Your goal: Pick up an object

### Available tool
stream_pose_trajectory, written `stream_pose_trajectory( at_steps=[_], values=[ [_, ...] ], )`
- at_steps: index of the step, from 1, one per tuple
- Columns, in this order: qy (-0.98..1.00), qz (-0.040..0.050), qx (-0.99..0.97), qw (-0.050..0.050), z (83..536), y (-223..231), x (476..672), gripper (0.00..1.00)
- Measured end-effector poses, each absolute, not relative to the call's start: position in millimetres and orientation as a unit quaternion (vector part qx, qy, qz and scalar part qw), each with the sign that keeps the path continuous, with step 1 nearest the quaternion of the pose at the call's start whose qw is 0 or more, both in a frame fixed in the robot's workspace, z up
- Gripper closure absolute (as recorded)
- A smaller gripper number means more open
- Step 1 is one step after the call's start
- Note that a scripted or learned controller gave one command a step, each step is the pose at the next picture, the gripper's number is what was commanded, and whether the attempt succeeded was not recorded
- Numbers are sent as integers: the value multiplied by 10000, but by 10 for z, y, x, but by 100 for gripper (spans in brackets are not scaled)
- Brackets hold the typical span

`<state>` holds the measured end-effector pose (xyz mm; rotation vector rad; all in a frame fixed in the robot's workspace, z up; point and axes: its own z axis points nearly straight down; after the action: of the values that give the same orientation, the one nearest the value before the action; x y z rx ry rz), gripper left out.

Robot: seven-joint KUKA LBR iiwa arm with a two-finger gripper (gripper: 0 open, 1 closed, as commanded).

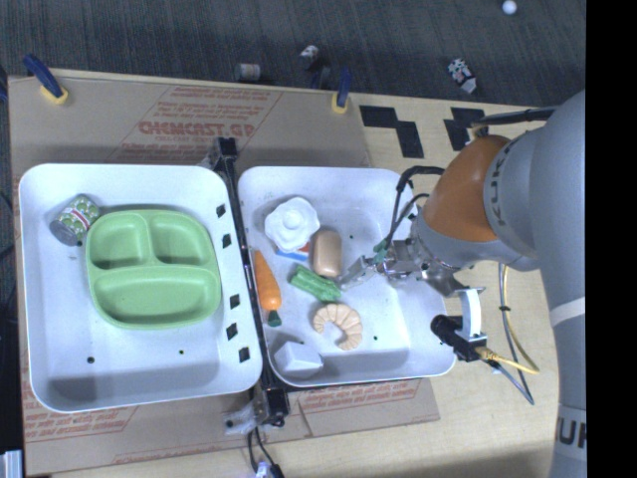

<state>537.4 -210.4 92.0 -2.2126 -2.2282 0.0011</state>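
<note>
My gripper (pixel 356 270) reaches into the right bin (pixel 383 192) from the right and hangs low over its middle. Its tip is just right of a tan oval roll (pixel 325 252) and a green pod-shaped piece (pixel 315 284); whether it touches either I cannot tell. Nothing visibly sits in the gripper. A white bulb-shaped object (pixel 292 224) lies at the bin's back left, over a blue item (pixel 288 254). An orange carrot (pixel 267 281) lies along the left wall. A pale croissant (pixel 338 325) rests toward the front.
A white block (pixel 297 358) sits in the right bin's front left corner. The left bin (pixel 50 366) holds a green divided plate (pixel 154 265) and a small can (pixel 73 217) at its back left. The arm's orange band (pixel 468 197) overhangs the right bin's right edge.
</note>
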Motion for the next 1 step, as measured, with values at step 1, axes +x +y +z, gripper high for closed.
stream_pose_trajectory(
  at_steps=[1],
  values=[
    [-7096, 9, -7046, 16, 917, -1978, 4760, 0]
  ],
)
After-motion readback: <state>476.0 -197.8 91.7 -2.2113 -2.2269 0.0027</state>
